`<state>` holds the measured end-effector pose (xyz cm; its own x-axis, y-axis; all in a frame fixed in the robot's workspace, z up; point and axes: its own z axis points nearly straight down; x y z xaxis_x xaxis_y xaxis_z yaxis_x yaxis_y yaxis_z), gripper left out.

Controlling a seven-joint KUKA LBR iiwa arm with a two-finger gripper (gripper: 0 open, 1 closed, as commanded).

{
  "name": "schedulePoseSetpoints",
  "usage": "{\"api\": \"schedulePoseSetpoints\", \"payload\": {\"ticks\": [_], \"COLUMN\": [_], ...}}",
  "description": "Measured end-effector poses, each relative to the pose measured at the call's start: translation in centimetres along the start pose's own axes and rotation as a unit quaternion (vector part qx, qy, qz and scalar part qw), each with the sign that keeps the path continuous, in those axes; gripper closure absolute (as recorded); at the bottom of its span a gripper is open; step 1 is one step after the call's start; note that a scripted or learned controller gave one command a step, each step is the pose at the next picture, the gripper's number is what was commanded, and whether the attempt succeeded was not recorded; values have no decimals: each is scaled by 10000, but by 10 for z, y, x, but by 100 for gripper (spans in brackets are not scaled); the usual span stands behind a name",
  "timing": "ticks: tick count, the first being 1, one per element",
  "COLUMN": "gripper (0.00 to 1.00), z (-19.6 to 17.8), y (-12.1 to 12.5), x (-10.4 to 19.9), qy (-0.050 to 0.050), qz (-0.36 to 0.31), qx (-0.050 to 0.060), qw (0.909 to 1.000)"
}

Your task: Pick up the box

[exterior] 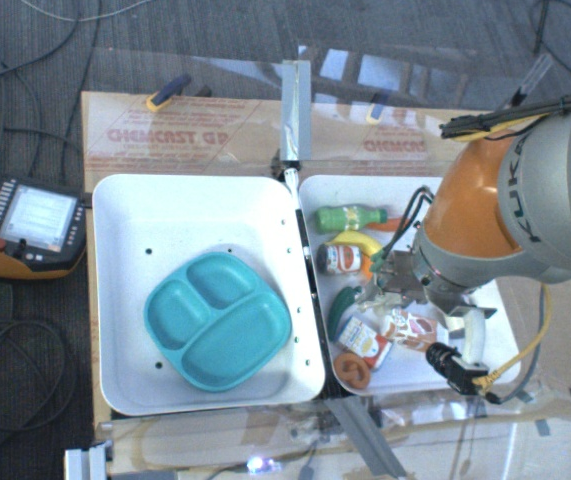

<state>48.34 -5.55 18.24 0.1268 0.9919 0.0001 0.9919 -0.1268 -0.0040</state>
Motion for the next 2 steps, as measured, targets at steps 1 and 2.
{"api": "schedulePoseSetpoints", "payload": {"ticks": [1, 2], "gripper": [0, 0], "z": [0, 75], "y": [0, 4], "x": [0, -32], "qy": [2, 4], "qz": [2, -923], "qx": [-1, -7], "qw": [10000, 9957]}}
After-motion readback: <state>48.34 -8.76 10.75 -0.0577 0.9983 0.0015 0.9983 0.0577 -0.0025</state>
